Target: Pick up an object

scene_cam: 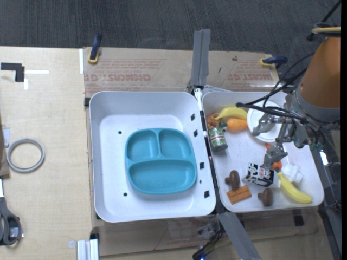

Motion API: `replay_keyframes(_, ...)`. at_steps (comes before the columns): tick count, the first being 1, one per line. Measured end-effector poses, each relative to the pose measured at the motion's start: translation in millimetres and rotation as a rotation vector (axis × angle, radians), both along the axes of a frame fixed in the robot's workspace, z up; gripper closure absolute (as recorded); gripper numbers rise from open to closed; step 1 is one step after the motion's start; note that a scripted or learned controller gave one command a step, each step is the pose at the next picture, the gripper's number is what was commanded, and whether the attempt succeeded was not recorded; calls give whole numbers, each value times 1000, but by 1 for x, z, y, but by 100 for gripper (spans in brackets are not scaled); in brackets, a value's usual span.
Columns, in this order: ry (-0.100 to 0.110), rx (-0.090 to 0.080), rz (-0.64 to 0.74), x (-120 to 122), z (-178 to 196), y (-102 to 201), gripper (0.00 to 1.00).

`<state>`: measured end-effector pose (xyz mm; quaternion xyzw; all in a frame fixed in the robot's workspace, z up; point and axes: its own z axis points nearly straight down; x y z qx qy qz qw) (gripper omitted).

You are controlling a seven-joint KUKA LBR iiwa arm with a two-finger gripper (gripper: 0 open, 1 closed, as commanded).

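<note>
White right bin (317, 191): your gripper (272, 159) hangs just above a black-and-white toy (258, 174), near a banana (295, 191); whether its grip is open or closed, you cannot tell. Left bin (103, 161) holds a blue tray (160, 160).

Robotics lab: clamped cardboard (162, 69), bench tape roll (24, 155)

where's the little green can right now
The green can lies in the right bin, against its left wall, just below the upper banana and beside the orange carrot.
</note>
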<state>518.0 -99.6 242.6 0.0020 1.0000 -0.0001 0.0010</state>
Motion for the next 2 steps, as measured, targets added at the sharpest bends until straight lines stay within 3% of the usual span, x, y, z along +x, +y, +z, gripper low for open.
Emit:
replay_keyframes(1,-2,0,315,-13,-128,-37,0)
replay_keyframes(2,-1,1,153,43,-151,-5,0)
